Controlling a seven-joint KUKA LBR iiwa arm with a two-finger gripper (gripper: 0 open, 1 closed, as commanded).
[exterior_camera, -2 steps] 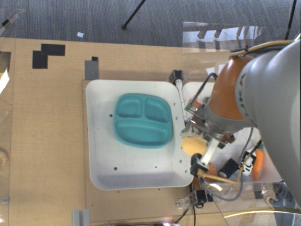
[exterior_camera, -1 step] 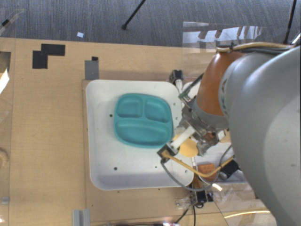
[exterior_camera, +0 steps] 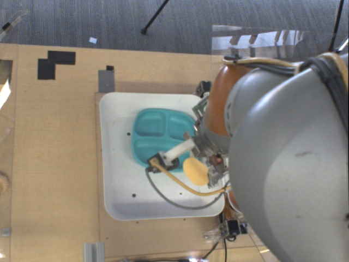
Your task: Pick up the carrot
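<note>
The arm [exterior_camera: 283,162] blocks my view of the right side. The white bin [exterior_camera: 117,201] holds a teal plate [exterior_camera: 158,127]. A yellow-orange oval, which I take for the carrot [exterior_camera: 195,171], lies on the bin floor off the plate's near right corner. It sits just left of the gripper [exterior_camera: 212,165], almost under it, and its long axis is partly hidden. I cannot tell whether the gripper is open or closed.

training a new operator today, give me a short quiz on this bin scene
1. True or false: the teal plate lies inside the white bin.
2. What sits by the plate's lower right corner, close to the arm? A a yellow rounded thing; B a red cup; C a blue sponge.
3. Fill in: the arm reaches in from the view's ____.
Key: 1 true; 2 A; 3 right.
</note>
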